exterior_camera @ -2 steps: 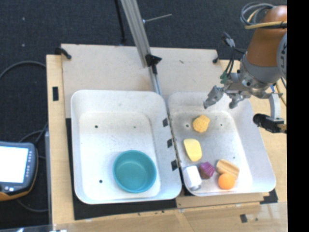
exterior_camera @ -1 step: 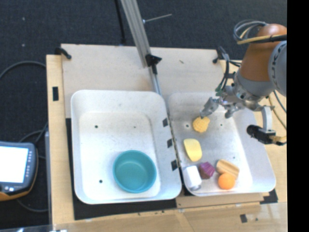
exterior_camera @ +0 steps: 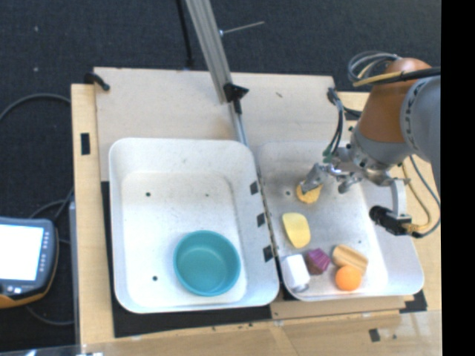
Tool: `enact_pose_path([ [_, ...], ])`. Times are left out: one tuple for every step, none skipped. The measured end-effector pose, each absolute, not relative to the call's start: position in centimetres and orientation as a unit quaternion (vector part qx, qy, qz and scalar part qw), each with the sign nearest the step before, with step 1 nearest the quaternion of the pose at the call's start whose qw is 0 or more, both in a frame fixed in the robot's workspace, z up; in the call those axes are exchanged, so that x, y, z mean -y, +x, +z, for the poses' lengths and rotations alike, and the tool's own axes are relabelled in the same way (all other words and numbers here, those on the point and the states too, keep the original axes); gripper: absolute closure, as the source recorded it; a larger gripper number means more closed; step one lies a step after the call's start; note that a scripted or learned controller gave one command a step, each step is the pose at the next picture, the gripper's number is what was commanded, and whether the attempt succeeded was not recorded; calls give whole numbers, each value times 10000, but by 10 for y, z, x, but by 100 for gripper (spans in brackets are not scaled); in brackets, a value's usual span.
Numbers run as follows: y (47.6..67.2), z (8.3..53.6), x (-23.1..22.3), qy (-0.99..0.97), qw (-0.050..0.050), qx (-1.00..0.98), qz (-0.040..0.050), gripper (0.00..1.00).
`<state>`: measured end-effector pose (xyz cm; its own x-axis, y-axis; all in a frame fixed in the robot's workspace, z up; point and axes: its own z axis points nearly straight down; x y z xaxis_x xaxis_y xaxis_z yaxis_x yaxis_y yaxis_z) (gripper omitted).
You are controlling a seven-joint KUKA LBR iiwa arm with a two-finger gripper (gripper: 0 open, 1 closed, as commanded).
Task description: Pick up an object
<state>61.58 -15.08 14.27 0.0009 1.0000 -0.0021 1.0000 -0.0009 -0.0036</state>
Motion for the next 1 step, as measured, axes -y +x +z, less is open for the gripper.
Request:
enact_pose_path([
  [618, 157, 152, -7085, -18, 7057, -7, 100],
])
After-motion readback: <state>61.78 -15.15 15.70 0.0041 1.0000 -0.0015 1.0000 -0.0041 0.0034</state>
